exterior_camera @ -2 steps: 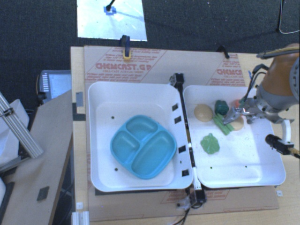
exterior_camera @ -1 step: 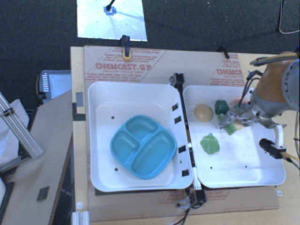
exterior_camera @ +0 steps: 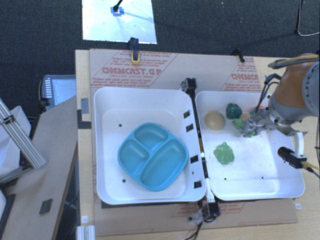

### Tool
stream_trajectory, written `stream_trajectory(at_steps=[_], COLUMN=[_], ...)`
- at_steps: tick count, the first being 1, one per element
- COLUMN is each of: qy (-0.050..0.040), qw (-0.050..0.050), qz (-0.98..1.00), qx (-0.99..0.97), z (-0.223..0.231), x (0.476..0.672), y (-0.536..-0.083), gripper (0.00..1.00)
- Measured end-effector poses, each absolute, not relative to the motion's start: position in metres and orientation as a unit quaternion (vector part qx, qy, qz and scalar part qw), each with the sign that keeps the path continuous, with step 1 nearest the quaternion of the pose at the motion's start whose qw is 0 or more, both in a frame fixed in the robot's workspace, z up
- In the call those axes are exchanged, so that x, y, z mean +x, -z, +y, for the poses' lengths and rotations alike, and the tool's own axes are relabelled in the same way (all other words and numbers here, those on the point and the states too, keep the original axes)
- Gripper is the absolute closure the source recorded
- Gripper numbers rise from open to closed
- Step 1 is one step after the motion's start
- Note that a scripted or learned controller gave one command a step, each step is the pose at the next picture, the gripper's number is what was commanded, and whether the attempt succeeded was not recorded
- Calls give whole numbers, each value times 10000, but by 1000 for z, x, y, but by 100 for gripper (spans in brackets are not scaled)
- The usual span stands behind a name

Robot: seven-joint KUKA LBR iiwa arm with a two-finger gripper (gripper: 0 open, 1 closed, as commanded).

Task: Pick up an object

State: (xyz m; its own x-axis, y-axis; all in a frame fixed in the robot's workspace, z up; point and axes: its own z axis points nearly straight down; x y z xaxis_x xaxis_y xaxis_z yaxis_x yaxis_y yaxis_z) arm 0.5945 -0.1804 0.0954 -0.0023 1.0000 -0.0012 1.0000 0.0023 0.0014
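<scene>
Hovering by the dark green object [exterior_camera: 233, 110], the jaws [exterior_camera: 248, 129] blur — spread or pinched, cannot tell.

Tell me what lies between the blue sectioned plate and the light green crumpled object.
In the camera view, the black-clipped divider, where the two white bins meet, runs between the blue sectioned plate and the light green crumpled object.

Glossy blue plastic tray [exterior_camera: 152, 156], smooth white bins [exterior_camera: 145, 101]

Setting: a robotics lab bench is indicated.
Bench [exterior_camera: 165, 66]: covered with protective film printed "CHEMCAST GP".
Bins [exterior_camera: 150, 96]: two white trays are fixed side by side.
Floor [exterior_camera: 40, 29]: dark carpet is seen, with cables and aluminium framing [exterior_camera: 17, 134].
</scene>
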Motion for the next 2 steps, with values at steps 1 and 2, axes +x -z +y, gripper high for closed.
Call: stream_trajectory(at_steps=[1, 2], qy=[-10, -23], qw=[18, 36], qz=[7090, 7093], qx=[7052, 7049], z=[-174, -165], x=[603, 609], y=[-152, -209], gripper=[100, 100])
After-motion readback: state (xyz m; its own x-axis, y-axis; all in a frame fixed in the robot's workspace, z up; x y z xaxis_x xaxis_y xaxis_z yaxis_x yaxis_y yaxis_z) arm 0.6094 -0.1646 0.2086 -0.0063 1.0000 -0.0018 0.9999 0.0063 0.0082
